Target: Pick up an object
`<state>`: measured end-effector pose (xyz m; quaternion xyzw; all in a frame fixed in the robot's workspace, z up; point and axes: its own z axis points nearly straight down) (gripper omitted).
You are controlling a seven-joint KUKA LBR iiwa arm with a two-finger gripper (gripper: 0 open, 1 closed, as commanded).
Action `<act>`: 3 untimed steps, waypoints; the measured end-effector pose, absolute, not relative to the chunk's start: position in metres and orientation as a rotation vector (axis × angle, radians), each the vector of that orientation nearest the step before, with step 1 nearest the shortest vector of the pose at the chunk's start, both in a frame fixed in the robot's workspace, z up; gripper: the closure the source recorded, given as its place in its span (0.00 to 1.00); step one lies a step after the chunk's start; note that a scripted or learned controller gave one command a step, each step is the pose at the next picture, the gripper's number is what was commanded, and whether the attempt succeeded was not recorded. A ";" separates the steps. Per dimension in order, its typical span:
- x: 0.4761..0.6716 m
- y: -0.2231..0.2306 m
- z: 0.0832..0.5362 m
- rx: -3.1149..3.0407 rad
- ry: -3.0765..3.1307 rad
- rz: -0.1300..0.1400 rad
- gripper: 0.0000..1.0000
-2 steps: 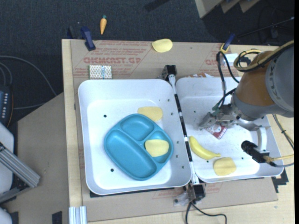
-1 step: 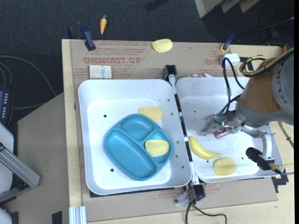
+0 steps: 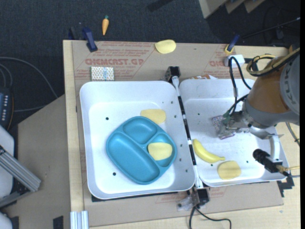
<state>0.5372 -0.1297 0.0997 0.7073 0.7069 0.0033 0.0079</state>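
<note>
Gripper (image 3: 227,128) low inside the right bin (image 3: 209,92); cannot tell its state. Banana (image 3: 206,153) lies on the bin floor just below-left of it, apart. Yellow disc (image 3: 229,170) sits further below, near the bin's front wall.

Hidden, cropped or unclear from the overhead camera

You cannot judge the gripper (image 3: 228,128): its tips blur into a small grey-pink item in the right bin (image 3: 209,92), too indistinct to name. The arm (image 3: 272,97) runs off the frame at 3 o'clock and covers that bin's 3 o'clock wall. The yellow piece (image 3: 153,115) at 12 o'clock of the blue divided plate (image 3: 128,154) is partly tucked behind its rim.
</note>
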 end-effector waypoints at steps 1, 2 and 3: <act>0.537 -0.130 0.099 2.211 2.210 0.010 0.00; 0.580 -0.157 0.085 2.220 2.221 0.000 0.00; 0.581 -0.156 0.095 2.217 2.220 0.000 1.00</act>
